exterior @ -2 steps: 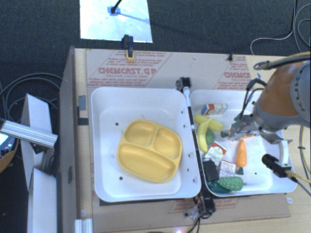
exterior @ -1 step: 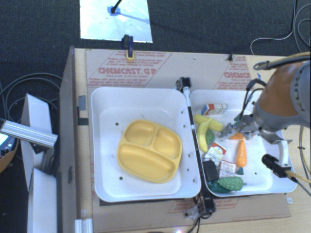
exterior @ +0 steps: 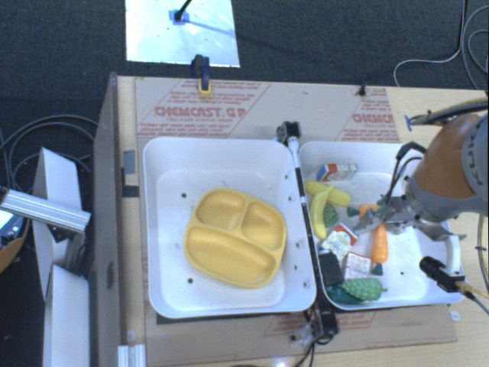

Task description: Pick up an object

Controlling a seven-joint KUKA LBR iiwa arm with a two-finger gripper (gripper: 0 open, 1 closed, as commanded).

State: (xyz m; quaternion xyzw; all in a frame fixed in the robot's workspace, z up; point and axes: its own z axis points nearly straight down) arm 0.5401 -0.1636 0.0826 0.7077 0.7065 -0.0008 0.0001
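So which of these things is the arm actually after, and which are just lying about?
For the job (anything here could be picked):
gripper
carrot
banana
green toy
small box
right bin

Just lying about:
yellow tray
left bin
clamp

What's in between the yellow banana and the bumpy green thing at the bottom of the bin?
In the camera view, between the banana and the bumpy green toy lie small red-and-white packets and a black block.
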